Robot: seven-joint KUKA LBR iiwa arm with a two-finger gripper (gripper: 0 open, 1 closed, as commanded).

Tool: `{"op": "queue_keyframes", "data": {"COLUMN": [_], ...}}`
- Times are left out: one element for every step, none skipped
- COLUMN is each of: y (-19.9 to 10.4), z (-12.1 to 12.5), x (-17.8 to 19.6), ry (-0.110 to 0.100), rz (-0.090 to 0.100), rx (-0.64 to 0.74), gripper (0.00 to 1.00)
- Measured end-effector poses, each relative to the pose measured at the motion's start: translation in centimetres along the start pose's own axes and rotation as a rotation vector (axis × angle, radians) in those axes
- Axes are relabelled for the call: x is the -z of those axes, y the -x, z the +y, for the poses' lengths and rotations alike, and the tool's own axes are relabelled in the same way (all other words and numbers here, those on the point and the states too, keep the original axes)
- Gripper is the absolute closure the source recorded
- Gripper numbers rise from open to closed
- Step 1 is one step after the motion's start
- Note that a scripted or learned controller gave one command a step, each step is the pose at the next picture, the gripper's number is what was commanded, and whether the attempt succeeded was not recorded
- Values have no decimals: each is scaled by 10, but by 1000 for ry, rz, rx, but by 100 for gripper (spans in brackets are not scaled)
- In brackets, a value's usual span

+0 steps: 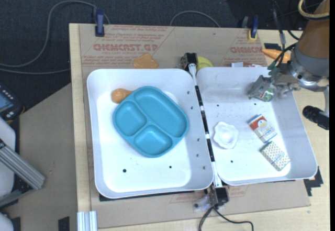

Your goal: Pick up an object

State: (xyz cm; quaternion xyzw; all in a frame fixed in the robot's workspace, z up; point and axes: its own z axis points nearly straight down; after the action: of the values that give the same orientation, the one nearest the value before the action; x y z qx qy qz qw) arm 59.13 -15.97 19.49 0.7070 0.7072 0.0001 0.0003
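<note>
Right bin (238,169): white crumpled item (225,134) near its left wall; small red-and-white box (261,127) and patterned packet (275,155) toward the right. Gripper (264,90) low over the bin's far right area; jaws' state cannot be told. Left bin (102,135): blue divided plate (150,120), orange piece (120,95) touching its far-left edge

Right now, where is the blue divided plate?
In the camera view, the blue divided plate lies in the left bin, near its middle, with a small orange object at its upper left edge.
</note>
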Motion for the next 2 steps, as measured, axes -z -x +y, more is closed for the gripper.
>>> {"op": "queue_keyframes", "data": {"y": [18,-14], "z": [-22,-26], "x": [-96,-111], "ry": [-12,-1], "rz": [3,1], "rx": [-3,2], "gripper": [0,0]}}
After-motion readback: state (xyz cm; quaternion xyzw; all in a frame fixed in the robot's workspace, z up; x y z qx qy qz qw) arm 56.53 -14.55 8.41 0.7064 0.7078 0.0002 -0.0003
